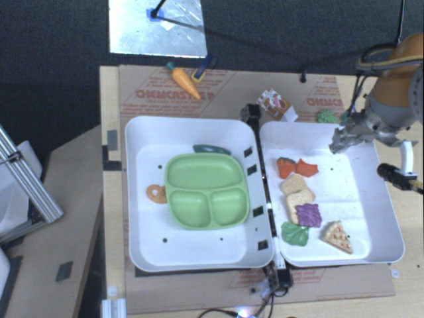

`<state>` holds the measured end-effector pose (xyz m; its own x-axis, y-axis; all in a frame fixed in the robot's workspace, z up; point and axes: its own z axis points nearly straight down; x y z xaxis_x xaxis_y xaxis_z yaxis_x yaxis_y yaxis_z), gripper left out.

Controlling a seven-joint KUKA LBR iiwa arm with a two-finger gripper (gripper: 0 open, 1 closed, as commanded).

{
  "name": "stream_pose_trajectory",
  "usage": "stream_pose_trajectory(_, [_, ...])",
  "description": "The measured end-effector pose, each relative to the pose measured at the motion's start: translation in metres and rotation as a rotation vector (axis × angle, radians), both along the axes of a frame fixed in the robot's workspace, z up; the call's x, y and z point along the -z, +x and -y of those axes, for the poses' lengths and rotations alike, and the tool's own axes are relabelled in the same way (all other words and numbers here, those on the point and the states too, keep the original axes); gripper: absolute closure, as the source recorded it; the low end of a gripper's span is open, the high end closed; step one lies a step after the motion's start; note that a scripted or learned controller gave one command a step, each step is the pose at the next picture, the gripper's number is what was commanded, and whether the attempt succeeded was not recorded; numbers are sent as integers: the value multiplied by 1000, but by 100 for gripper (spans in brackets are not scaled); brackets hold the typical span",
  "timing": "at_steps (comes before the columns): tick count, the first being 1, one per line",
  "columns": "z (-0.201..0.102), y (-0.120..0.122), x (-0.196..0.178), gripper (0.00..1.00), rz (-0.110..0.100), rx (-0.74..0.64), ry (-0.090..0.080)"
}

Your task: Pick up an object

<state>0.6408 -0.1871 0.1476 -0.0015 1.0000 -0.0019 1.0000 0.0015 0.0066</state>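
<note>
1. Overhead, two shallow white bins are being viewed side by side on a bench: the left bin (142, 177) and the right bin (371, 204).
2. Cardboard (225, 85) is lying under the bins; red printing is being shown on it, with letters resembling "CHEMCAST" near the top left, not fully readable.
3. A green divided tray (205, 189) is sitting in the middle of the left bin, with a small orange ring (156, 193) just beside its left edge.
4. Toy food is lying in the right bin's left half: an orange-red piece (296, 167), two tan bread slices (297, 192), a purple piece (308, 214), a green leafy piece (294, 234) and a pizza slice (337, 236).
5. The gripper (343, 140) is hanging over the right bin's upper right part, well apart from the toy food; nothing is being seen between its fingers, and whether they are spread or pressed together cannot be told.
6. Outside the bins, a toy carrot (185, 82), a small printed package (274, 104) and a green item (326, 116) are resting on the cardboard.
7. A silvery sheet (157, 18) is lying beyond the bench, at the top.
</note>
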Motion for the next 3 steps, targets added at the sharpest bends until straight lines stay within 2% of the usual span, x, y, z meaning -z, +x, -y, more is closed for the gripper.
stream_pose_trajectory(2, [2, -3, -80, 100, 0, -3, 0])
stream_pose_trajectory(3, [-40, -15, -79, 100, -5, -7, 3])
